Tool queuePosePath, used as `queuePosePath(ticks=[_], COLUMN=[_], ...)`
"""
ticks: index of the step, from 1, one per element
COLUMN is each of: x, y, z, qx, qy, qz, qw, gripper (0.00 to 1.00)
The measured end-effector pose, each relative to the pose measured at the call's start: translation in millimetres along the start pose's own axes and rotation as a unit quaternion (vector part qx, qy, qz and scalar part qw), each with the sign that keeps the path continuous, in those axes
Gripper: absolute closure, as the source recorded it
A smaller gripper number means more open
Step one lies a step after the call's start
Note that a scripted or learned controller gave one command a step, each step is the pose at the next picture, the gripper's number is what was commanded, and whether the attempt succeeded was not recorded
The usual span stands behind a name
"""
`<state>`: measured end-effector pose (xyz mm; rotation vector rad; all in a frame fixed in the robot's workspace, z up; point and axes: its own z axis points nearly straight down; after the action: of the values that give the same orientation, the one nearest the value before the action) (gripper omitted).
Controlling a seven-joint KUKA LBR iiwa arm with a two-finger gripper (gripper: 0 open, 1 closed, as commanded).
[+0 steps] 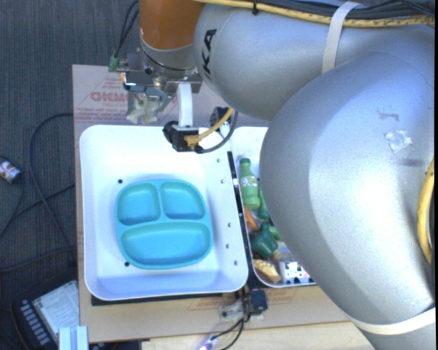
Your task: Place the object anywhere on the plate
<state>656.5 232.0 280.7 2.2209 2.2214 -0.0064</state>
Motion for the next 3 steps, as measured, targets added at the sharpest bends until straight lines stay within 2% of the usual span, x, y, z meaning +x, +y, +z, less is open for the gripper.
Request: queuePosePath(ticks=[1,2,3], x=[-46.0,-104.6,-104.3], y=[10.6,-44.0,-44.6], z=[122.6,27.4,19.2], qx=[0.002,-0.002,0.000], qy=[-0.001,0.001,0.001], qz=[0.001,0.000,0.000], qw=[1.0000,1.0000,1.0000], gripper=[1.00,1.00,1.00])
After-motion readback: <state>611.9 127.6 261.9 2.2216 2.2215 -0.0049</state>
